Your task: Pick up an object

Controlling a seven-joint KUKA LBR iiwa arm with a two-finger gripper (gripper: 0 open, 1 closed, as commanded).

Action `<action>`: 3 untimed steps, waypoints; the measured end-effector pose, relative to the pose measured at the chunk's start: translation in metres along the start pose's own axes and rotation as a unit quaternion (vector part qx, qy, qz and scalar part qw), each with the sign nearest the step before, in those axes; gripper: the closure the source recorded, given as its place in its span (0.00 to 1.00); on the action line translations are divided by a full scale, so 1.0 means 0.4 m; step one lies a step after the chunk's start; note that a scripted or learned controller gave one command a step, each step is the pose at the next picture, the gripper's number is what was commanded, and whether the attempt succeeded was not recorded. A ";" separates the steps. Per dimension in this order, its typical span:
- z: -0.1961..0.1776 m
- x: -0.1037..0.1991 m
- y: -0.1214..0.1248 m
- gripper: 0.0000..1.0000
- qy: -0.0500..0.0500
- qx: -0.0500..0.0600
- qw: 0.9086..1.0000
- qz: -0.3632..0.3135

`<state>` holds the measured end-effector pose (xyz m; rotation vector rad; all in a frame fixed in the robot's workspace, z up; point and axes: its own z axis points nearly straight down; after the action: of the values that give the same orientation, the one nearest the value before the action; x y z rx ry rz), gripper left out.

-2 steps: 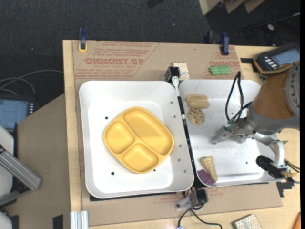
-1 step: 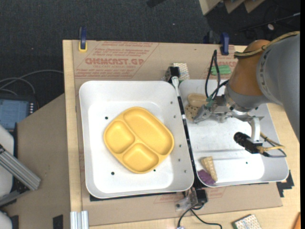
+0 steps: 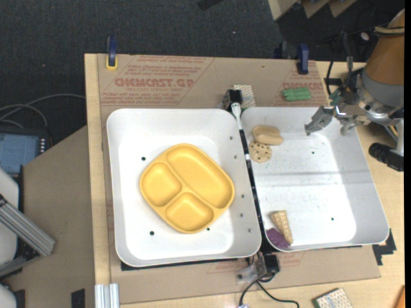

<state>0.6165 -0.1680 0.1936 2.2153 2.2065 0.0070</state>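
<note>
Here, claw (image 3: pixel 329 119) spread open and holding nothing above the right bin's (image 3: pixel 321 191) far edge, bread roll (image 3: pixel 267 135) and cookie (image 3: pixel 260 151) at its far left corner, yellow divided tray (image 3: pixel 186 188) in the left bin (image 3: pixel 128 172).

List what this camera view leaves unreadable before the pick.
- Hand: small and blurred over the right bin; finger state unreadable.
- Arm: cut off by the right edge.
- Purple item: partly covered by the cone; identity unclear.
- Green object on the board: too small to identify.
</note>
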 end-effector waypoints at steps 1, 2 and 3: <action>0.289 -0.072 -0.031 0.00 0.004 0.011 1.000 0.000; 0.245 -0.069 -0.021 1.00 0.002 0.005 1.000 -0.002; 0.029 0.090 -0.063 1.00 0.004 0.003 1.000 -0.005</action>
<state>0.5915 -0.1318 0.1814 2.2104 2.2240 0.0095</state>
